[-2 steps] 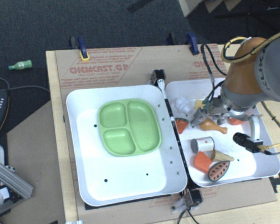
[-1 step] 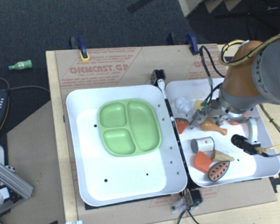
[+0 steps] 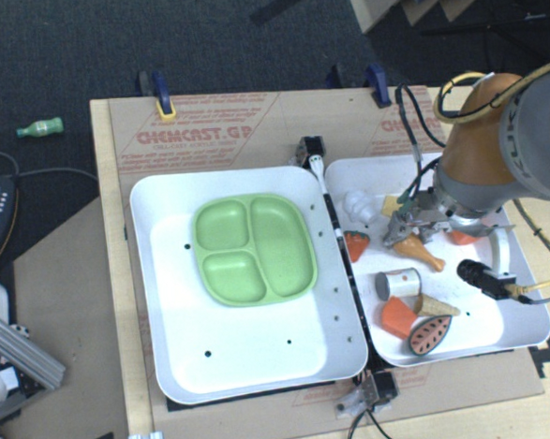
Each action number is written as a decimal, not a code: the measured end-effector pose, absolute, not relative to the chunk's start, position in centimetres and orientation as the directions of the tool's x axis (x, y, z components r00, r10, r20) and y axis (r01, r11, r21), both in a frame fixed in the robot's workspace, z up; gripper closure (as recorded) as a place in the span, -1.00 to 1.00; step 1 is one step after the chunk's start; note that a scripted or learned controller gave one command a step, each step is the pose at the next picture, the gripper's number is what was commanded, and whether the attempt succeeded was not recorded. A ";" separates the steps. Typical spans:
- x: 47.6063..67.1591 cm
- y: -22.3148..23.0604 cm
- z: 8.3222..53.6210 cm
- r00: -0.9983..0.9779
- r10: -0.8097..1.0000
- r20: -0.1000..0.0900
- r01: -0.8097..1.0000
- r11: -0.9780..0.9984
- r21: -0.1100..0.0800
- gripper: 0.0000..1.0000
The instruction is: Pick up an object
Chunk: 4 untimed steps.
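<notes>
- Tan and drumstick-shaped, a toy (image 3: 420, 250) lies in the right bin (image 3: 512, 324) toward its middle, and it is the thing the gripper (image 3: 409, 225) sits closest to, so I take it as the object being tried for.
- The gripper hangs low, right at the toy's upper end. From this slanted view I cannot tell whether it is open or closed, nor whether anything is held.
- To do this step well, I would centre the gripper across the toy's narrow neck rather than its fat end, and come straight down so the toy is not nudged sideways.
- The lift should be vertical and slow. A rounded plastic shape like this probably slips if caught off-centre.
- Neighbours are close: a silver can (image 3: 399, 282) lies just below the toy, with an orange cup (image 3: 396, 316), a small cone (image 3: 443, 306) and an oval brown-and-red piece (image 3: 431, 334) nearer the front rim.
- An orange piece (image 3: 355, 247) sits against the wall between the bins, a pale clear item (image 3: 357, 203) lies near the back, and a red-orange piece (image 3: 462, 238) shows beside the wrist.
- Open room is scarce in the right bin. The barest floor is at its front right corner.
- The left bin (image 3: 166, 268) holds a green divided plate (image 3: 255, 248) with wide bare floor around it.
- The bin walls are shallow, so a modest lift should clear them above the surface (image 3: 112, 178).
</notes>
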State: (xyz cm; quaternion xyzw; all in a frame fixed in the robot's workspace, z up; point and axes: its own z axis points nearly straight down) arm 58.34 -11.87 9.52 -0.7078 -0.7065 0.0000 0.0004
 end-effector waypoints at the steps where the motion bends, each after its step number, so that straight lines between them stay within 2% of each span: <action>1: 58.6 -11.1 15.6 -0.002 1.000 -0.002 1.000 0.002 0.007 1.00; 2: 58.9 -11.8 21.8 -0.001 1.000 -0.002 1.000 0.001 0.008 1.00; 3: 58.9 -11.8 22.5 -0.001 1.000 -0.001 1.000 0.001 0.003 1.00; 4: 56.2 -7.8 23.5 -0.004 1.000 0.003 1.000 0.004 -0.002 1.00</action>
